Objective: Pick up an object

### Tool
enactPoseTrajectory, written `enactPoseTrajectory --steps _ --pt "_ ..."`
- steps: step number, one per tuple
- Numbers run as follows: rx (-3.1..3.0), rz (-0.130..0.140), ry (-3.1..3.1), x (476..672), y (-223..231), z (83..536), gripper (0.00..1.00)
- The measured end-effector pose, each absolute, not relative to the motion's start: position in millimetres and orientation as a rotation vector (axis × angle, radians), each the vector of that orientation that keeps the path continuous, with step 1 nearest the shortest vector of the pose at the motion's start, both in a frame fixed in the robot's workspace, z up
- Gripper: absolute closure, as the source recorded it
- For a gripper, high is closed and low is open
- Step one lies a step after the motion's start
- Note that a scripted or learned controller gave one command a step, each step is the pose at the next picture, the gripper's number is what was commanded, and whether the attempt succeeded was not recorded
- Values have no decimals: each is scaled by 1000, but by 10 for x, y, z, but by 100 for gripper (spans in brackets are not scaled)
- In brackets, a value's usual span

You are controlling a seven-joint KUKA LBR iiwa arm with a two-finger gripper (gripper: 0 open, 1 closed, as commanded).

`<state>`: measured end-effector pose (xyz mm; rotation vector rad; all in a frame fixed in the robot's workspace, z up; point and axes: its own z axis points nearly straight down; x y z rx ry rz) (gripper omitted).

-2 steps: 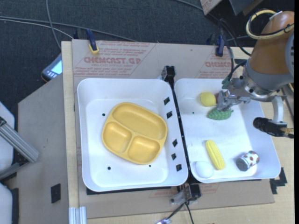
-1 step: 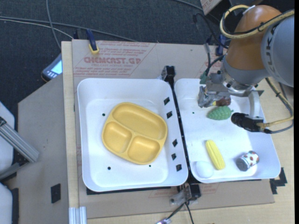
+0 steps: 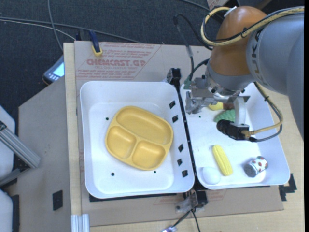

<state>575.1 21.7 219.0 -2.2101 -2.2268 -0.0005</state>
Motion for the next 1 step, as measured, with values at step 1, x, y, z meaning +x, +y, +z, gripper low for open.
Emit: enactPoseTrajectory --steps 1 --pt "-2215 -5 -2228 5794 726 2323 100"
